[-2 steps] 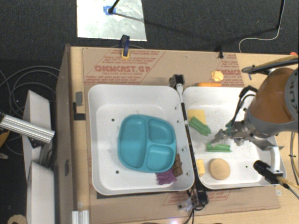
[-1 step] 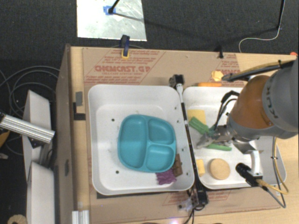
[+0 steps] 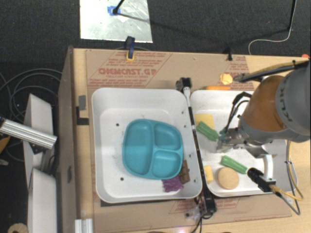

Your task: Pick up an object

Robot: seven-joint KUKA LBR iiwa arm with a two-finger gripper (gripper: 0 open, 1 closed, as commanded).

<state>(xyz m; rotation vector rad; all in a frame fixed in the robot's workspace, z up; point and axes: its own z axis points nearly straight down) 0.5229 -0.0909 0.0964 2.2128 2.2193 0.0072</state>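
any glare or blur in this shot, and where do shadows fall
Camera view: glare whitens the reflective sheet on the dark floor; the left bin is evenly lit, the teal divided plate casting only a faint shadow; the arm shades the right bin beneath it; the picture is soft, so the gripper is hard to read.

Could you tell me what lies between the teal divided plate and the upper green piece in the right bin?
In the camera view, the bins' two adjoining white rims separate the teal divided plate from the upper green piece.
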